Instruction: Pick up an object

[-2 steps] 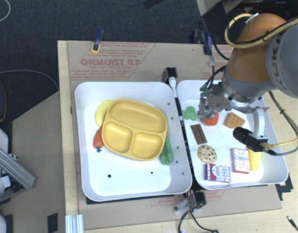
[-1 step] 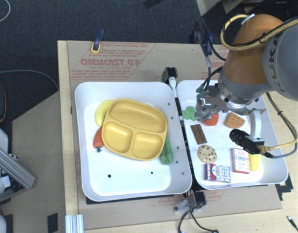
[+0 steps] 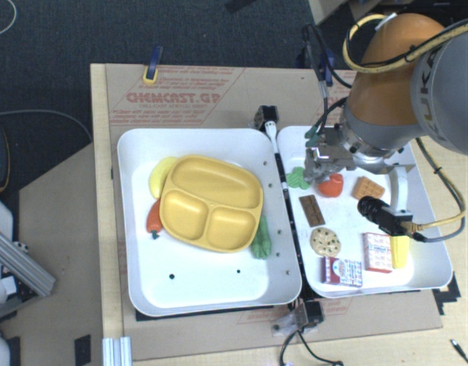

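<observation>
My gripper (image 3: 320, 168) hangs low over the back left part of the right bin (image 3: 436, 269). Directly beneath and beside it lie a red tomato-like piece (image 3: 332, 187) and a green leafy piece (image 3: 297, 178). The wrist hides part of both. Nothing can be seen held in the gripper. In front of it lie a brown chocolate bar (image 3: 312, 210) and a round cookie (image 3: 325, 242). An orange cracker (image 3: 368, 187) rests to its right.
Near the right bin's front are a red-and-white box (image 3: 377, 252), a yellow block (image 3: 399, 252) and a small carton (image 3: 342, 271). The left bin (image 3: 142, 265) holds a yellow divided tray (image 3: 211, 203) lying over a yellow fruit (image 3: 161, 175), an orange pepper (image 3: 154, 218) and a green piece (image 3: 261, 240).
</observation>
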Robot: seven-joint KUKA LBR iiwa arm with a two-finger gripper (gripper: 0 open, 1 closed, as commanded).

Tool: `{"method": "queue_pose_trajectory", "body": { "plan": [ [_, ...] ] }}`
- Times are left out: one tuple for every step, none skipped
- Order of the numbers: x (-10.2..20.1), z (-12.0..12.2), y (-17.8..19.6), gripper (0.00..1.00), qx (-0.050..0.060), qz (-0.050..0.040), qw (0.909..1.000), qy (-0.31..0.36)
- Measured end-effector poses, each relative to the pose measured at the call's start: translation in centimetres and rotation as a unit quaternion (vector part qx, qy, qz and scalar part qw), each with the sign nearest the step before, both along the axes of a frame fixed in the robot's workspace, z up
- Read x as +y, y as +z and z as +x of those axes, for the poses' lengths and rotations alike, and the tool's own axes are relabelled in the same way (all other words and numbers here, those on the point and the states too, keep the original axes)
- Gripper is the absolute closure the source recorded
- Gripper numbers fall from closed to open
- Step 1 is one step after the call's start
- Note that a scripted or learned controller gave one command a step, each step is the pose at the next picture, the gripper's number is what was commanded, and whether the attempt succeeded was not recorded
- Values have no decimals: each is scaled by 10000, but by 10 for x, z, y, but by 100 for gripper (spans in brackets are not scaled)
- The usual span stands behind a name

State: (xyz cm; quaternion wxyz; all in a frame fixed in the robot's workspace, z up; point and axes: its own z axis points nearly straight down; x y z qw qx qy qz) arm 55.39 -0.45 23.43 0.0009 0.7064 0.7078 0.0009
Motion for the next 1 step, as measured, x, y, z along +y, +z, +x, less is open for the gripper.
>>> {"method": "queue_pose_trajectory", "body": {
  "plan": [
    [-11,-4,-11,100,28,0,10000,-18]
  ]
}}
